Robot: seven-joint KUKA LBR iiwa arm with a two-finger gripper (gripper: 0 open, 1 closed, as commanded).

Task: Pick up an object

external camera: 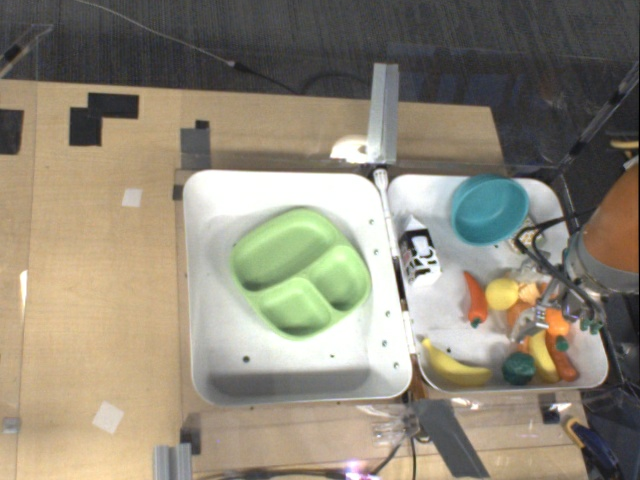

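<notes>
Since toys (540,338) crowd the right bin (440,193), gripper (540,318) (jaws' state unclear) may nudge neighbours w/o gripping.

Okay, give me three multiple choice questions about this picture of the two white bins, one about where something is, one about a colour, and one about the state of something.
1. Where does the green three-compartment plastic tray lie?
A. in the left white bin
B. in the right white bin
C. on the wooden bench

2. What colour is the round bowl in the right bin?
A. red
B. teal blue
C. yellow

3. How does that bowl stand?
A. upside down
B. on its side
C. upright, opening up

Answers:
1 A, the green tray rests on the floor of the left white bin.
2 B, the round bowl at the far end of the right white bin is teal blue.
3 C, its hollow inside faces the camera.
</notes>
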